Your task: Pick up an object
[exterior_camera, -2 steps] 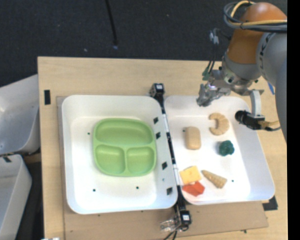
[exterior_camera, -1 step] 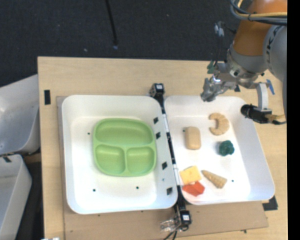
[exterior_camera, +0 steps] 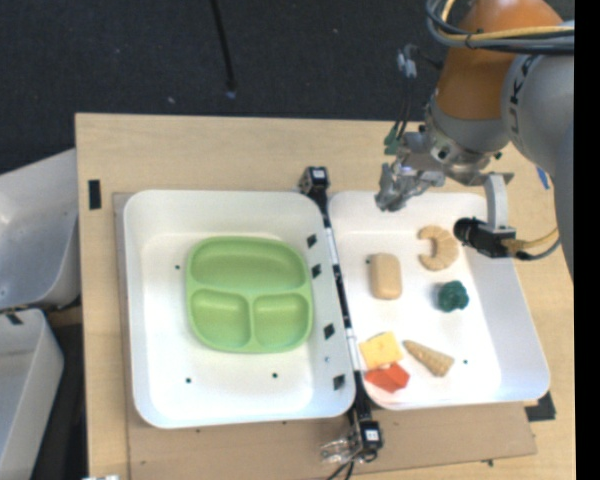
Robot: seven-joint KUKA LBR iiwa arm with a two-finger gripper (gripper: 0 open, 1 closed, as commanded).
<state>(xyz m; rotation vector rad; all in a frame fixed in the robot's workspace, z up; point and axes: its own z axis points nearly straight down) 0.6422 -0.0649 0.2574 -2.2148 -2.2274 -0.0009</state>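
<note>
My gripper hangs over the right bin's far-left corner; finger spacing cannot be told. Nearest item, the croissant-shaped piece, lies apart, mid-bin, beside the tan bread loaf.

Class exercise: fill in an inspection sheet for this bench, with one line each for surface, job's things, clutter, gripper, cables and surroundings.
Surface: light wooden bench bearing two shallow white bins, left bin and right bin.
Job's things: in the right bin, a tan oblong bread-like piece, a tan crescent-shaped piece, a dark green lumpy piece, a yellow block, a red piece and a tan cone.
Clutter: a light green divided plate in the left bin.
Gripper: two-finger gripper over the right bin's far edge, holding nothing.
Cables: yellow and grey cables looped on the arm.
Surroundings: dark floor.
</note>
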